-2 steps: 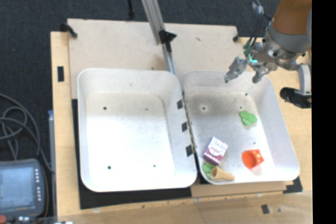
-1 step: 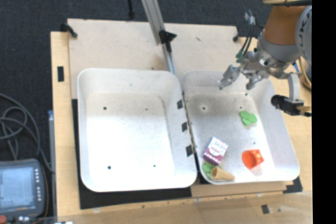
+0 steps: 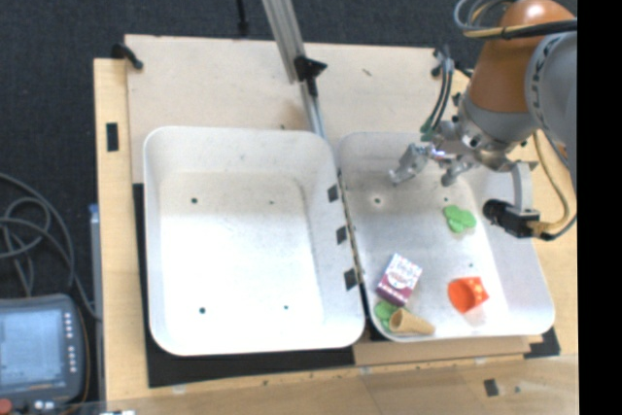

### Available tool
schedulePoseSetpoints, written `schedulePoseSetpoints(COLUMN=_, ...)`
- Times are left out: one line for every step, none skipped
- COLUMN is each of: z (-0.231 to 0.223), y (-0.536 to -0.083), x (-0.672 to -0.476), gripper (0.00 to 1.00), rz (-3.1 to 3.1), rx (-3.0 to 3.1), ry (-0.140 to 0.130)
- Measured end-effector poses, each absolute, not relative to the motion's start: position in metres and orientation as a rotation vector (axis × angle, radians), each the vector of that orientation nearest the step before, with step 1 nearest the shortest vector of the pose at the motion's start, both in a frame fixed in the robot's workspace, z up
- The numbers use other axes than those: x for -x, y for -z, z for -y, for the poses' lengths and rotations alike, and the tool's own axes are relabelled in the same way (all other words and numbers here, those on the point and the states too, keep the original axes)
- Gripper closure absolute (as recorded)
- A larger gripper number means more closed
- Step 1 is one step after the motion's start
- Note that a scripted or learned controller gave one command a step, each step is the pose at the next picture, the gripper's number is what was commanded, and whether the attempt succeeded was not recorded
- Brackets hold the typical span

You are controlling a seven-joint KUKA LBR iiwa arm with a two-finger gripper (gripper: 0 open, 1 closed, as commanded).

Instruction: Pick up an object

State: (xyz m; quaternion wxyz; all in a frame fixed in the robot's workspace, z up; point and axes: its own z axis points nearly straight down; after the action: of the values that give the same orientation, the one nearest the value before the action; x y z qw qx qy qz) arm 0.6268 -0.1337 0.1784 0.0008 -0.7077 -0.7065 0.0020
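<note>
Objects to choose from all lie in the right bin [image 3: 515, 301], which sits on the counter [image 3: 209, 87]: a green piece [image 3: 460, 219] near the middle, an orange cup-like thing [image 3: 467, 293] toward the near right, a small purple-and-white carton [image 3: 399, 279] beside the centre divide, and a tan cone [image 3: 411, 323] with another green bit [image 3: 386, 313] against the near rim. My jaws [image 3: 428, 165] hang over the far part of that bin, apart from every item, with nothing between them; they look spread, one finger out to the left and one lower right. I judge this the approach step. Next I should settle on one target, probably the green piece closest by, centre over it, and descend before closing.
</note>
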Motion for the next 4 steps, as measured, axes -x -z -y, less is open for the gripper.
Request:
schedulePoseSetpoints(z=0.144, y=-0.120, x=-0.625, gripper=0.00, rz=2.217, rx=2.223, ry=-0.008)
schedulePoseSetpoints(z=0.145, y=-0.135, x=-0.627, gripper=1.00, rz=2.217, rx=2.233, ry=0.004)
schedulePoseSetpoints(z=0.144, y=-0.200, x=-0.625, gripper=1.00, rz=2.224, rx=2.228, ry=0.007)
schedulePoseSetpoints(z=0.151, y=-0.248, x=-0.633, gripper=1.00, rz=2.229, rx=2.223, ry=0.006)
